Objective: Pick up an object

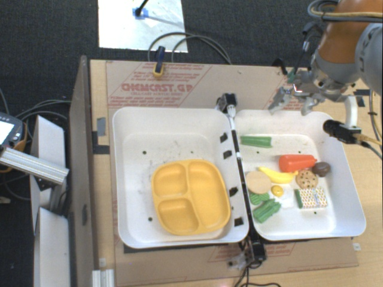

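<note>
Two-finger gripper [295, 103] is hovering above the far rim of the right shallow white bin [350, 178], jaws standing released with nothing between them. No object lifted yet.

Candidates are all lying in that right bin:
- long green plastic pod [256, 141] nearest the gripper, lying on its own
- orange-red carrot-shaped piece [297, 161] with a small brown rounded lump [321, 168] just beside it
- yellow toy banana [276, 175] touching a flat tan disc [258, 182]
- round speckled cookie [306, 179] sitting against a patterned wafer block [313, 198]
- cluster of green bean-like pieces [265, 209] near the divider

Risks, as I am judging them: the middle group is crowding together, so a descent there is likely to land the fingers on two things at once or nudge one aside. The flat disc and cookie are offering little to pinch. The rounded pieces are liable to roll out of a closing grip. The gripper is sitting over the rim, so a straight drop could strike the bin wall. The lone pod is looking like the safest target.

Left white bin [134, 160] is holding a yellow three-compartment tray [191, 196]. Both bins are resting on a brown cardboard sheet with red lettering [161, 85]. Dark floor is surrounding the bench, with a pale sheet [161, 23] lying beyond it and cables trailing at the far edge
</note>
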